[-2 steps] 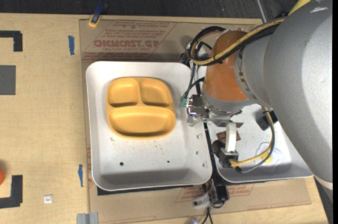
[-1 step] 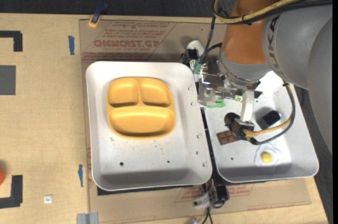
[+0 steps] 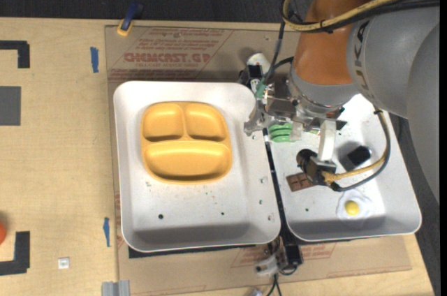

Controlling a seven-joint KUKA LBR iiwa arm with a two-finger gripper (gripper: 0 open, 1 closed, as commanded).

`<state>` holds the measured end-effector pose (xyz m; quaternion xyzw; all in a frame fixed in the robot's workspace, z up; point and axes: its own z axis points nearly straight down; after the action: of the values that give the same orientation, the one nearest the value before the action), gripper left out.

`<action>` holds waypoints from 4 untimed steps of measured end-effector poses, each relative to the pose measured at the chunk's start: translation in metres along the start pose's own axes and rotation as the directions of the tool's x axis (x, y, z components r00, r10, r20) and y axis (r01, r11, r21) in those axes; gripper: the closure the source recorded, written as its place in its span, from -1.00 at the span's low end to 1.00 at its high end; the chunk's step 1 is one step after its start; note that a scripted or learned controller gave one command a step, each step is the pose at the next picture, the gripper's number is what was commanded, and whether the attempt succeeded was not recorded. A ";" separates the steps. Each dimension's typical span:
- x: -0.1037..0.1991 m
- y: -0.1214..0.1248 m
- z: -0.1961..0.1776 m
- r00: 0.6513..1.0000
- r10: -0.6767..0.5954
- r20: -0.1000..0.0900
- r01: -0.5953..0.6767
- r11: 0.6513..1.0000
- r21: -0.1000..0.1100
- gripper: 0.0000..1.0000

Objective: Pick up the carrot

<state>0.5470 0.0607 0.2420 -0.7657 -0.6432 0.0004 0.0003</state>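
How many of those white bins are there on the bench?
2, side by side in the picture: the left bin holds a yellow plate; the right bin sits partly under the arm.

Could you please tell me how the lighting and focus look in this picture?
Camera view: the light is even; the right bin is washed out bright beside the arm, which looms soft-edged near the lens; the yellow plate is sharp, with a mild sheen.

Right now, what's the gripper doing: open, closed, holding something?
The gripper: cannot be told from this view. It hangs over the left side of the right bin.
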 end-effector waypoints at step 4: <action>0.028 0.027 0.036 0.983 0.181 0.000 -0.181 0.983 -0.001 1.00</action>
<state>0.5779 0.0837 0.2063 -0.8210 -0.5709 0.0001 -0.0001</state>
